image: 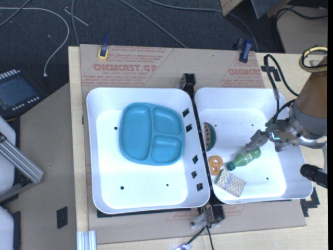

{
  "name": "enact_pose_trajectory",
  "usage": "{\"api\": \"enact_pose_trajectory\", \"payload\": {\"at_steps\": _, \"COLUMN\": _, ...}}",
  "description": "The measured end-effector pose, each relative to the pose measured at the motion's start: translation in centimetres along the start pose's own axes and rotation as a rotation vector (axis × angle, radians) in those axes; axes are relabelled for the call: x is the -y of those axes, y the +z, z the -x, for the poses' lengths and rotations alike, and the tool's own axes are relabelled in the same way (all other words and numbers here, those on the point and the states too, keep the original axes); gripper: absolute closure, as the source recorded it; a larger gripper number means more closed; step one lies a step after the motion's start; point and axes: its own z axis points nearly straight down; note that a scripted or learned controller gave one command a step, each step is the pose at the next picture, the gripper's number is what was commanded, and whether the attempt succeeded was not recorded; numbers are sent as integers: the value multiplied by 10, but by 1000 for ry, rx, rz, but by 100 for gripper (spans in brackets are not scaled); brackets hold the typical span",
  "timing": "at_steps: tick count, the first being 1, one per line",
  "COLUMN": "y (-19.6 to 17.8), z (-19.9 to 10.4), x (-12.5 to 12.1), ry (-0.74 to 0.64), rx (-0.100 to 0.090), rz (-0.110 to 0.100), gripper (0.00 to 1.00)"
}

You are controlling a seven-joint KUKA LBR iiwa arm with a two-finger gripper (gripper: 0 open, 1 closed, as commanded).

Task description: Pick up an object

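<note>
So the arm is down in the right bin [270, 189] at the right side of the frame, and the gripper [258, 141] is sitting right at the upper end of the green bottle [244, 158], which lies tilted near the middle of that bin. Looks to me like the grab step is in hand, not the lift, since the bottle is flat on the bin floor. Honestly can't tell if the gripper is spread or pinched, too small and blurry there. Next move probably needs a firm pinch on the bottle's neck end before anything goes up, and a round bottle could easily roll out. Also in that bin: a pretzel [215, 164] just left of the bottle, a patterned packet [230, 183] below it, and a watermelon slice [208, 135] against the left wall. The left bin [104, 186] holds a blue divided plate [152, 133].
</note>
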Motion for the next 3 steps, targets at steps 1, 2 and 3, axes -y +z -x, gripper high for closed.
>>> {"api": "enact_pose_trajectory", "payload": {"at_steps": 1, "y": 43, "z": 4, "x": 0, "ry": 0, "rx": 0, "rz": 1, "gripper": 0}}
{"api": "enact_pose_trajectory", "payload": {"at_steps": 2, "y": 85, "z": 0, "x": 3, "ry": 0, "rx": -1, "rz": 6, "gripper": 0}}
{"api": "enact_pose_trajectory", "payload": {"at_steps": 3, "y": 71, "z": 0, "x": 1, "ry": -2, "rx": 0, "rz": 13, "gripper": 100}}
